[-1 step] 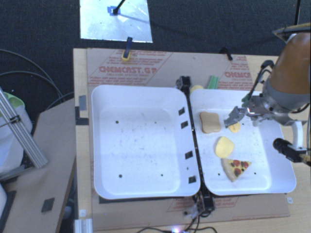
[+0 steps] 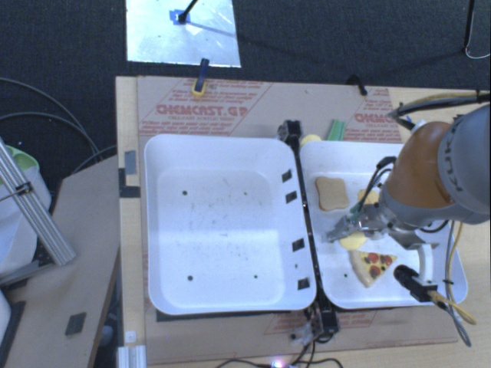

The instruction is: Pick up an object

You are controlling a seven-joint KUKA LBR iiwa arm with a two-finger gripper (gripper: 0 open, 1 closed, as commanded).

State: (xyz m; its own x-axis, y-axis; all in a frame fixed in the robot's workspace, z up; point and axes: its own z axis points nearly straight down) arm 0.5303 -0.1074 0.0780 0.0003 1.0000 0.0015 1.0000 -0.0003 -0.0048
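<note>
Claw (image 2: 343,232) low in the right bin (image 2: 326,290), tips just above a small yellow piece (image 2: 353,242); finger state impossible to tell. Pizza slice (image 2: 372,267) just below-right of it, tan toast square (image 2: 332,192) above.

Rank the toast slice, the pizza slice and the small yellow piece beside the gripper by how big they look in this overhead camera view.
1. Toast slice and pizza slice: they look about alike, too close to rank.
2. Yellow piece: clearly smallest, though the arm may hide part of it.
</note>
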